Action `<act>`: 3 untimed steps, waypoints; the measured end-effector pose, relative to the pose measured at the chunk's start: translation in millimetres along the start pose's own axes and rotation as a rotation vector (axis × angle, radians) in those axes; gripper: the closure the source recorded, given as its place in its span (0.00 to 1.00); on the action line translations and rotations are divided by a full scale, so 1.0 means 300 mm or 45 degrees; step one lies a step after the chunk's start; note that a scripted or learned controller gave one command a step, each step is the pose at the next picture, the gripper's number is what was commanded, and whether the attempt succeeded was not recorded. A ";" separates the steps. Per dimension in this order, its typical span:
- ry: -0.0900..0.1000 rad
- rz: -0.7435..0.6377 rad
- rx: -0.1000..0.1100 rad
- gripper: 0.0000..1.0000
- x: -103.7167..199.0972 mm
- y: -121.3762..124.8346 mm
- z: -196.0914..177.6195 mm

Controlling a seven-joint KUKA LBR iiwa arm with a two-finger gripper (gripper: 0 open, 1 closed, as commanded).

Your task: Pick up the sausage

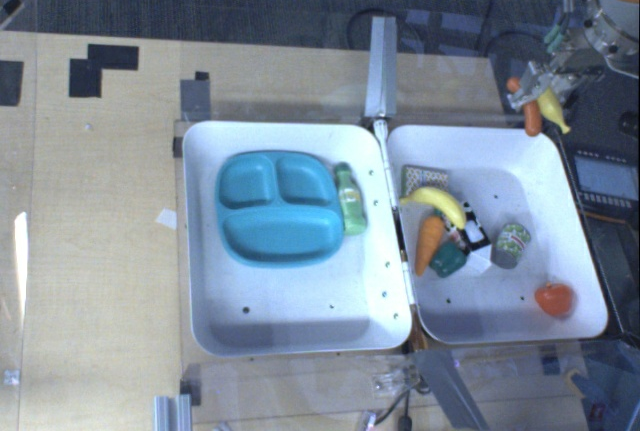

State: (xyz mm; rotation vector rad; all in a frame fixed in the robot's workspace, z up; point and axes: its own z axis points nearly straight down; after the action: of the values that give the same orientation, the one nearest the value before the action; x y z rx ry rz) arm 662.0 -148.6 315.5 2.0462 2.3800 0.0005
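Gripper point(541, 97) is up at the far right corner of the right bin point(585, 249), just over the rim and well clear of the pile in the bin. A short orange-red piece point(533, 120) hangs right at its tip, and we take this for the sausage. A yellow piece point(555, 109) touches it on the right; we cannot tell what that is, or whether it is part of the tool. The view is too small to show how far the tool is open or whether the sausage is really clamped, so we cannot tell.

Step, as we judge it: the lift or carry after the grab, if the grip is real. The next move calls for raising it steadily and keeping clear of the bin rim. If the piece is only resting against the tool, a fresh grab is needed.

Counts:
- Two bins.
- Left bin point(200, 249): one blue tray point(280, 209), one green bottle point(349, 200).
- Right bin: one banana point(436, 202), one carrot point(428, 244), one teal lump point(449, 261), one can point(511, 244), one orange ball point(555, 299), one small black-and-white item point(471, 230), one printed card point(424, 177).
- One sausage, at the gripper.
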 end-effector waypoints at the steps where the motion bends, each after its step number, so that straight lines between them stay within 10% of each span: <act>1: 0.002 -0.261 0.002 1.00 -0.112 0.009 0.230; 2: 0.002 -0.261 0.002 0.00 -0.112 0.009 0.229; 3: 0.014 -0.507 0.019 0.00 -0.156 -0.012 0.768</act>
State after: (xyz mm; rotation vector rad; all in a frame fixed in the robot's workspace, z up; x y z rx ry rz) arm 666.0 -195.9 85.3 1.5436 2.7536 -0.0074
